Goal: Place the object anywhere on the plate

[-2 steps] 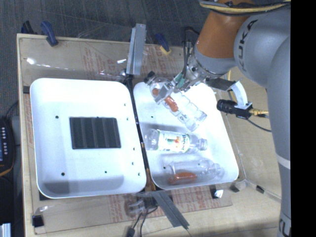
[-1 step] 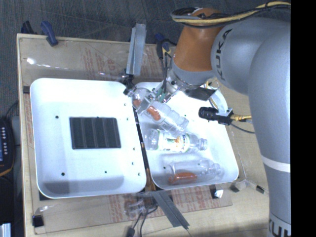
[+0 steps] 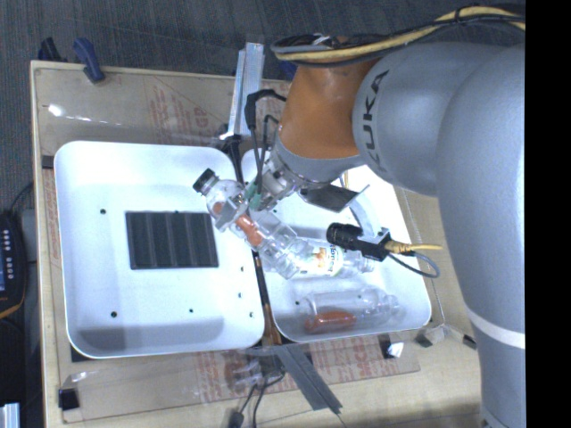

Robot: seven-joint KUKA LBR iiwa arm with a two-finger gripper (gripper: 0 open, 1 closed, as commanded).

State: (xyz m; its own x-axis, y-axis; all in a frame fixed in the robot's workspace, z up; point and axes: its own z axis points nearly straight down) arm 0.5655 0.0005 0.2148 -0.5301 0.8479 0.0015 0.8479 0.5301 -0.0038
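The gripper (image 3: 252, 199) carries a clear bottle (image 3: 219, 194) over the rim between the 2 bins, fingers closed on its body (cap pointing up-left), heading for the dark plate (image 3: 171, 239) in the left bin (image 3: 89, 176).

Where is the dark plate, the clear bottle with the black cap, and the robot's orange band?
dark plate (image 3: 172, 240): camera view, middle of its ribbed top.
clear bottle (image 3: 219, 196): camera view, its body below the black cap.
orange band (image 3: 326, 105): camera view, its broad curved side.
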